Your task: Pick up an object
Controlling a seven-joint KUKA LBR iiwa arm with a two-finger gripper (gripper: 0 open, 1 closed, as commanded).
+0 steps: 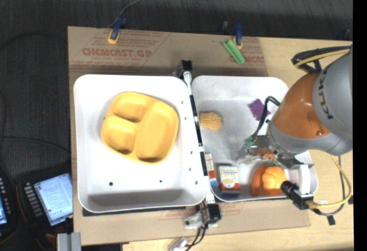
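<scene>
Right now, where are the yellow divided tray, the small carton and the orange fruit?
yellow divided tray (pixel 140 125): camera view, middle of the tray, left bin.
small carton (pixel 229 177): camera view, its top face, right bin's near edge.
orange fruit (pixel 269 179): camera view, its visible top.

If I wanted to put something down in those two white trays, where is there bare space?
Left bin: the strip around the yellow sectioned tray, widest along its near edge. Right bin: the far floor between the ridged tan piece and purple item. Crowded: near corner, with carton, orange object and arm.
</scene>
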